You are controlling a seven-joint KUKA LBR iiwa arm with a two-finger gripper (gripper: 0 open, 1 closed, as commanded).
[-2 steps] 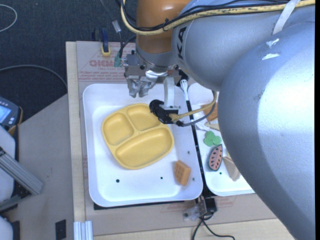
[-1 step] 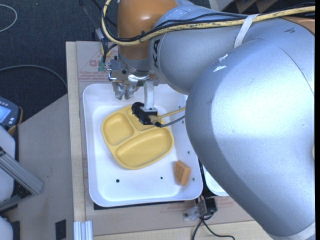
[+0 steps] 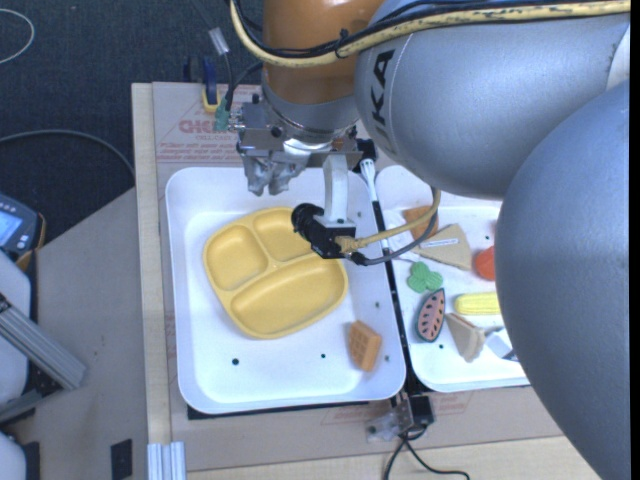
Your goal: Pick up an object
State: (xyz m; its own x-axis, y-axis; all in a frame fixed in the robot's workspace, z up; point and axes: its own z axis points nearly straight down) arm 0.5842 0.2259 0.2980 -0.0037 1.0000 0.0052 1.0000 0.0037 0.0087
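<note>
Camera view: the gripper (image 3: 270, 176), empty and seemingly closed at upper centre, may skid off the yellow plastic divided plate (image 3: 275, 283).

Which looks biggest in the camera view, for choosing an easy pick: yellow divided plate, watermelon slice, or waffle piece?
1. yellow divided plate, by far.
2. watermelon slice and waffle piece look about alike; I won't rank them.

We see the grey arm (image 3: 500, 98) reaching in from the right, its orange band (image 3: 320, 18) above the wrist and the gripper (image 3: 270, 178) pointing down.
</note>
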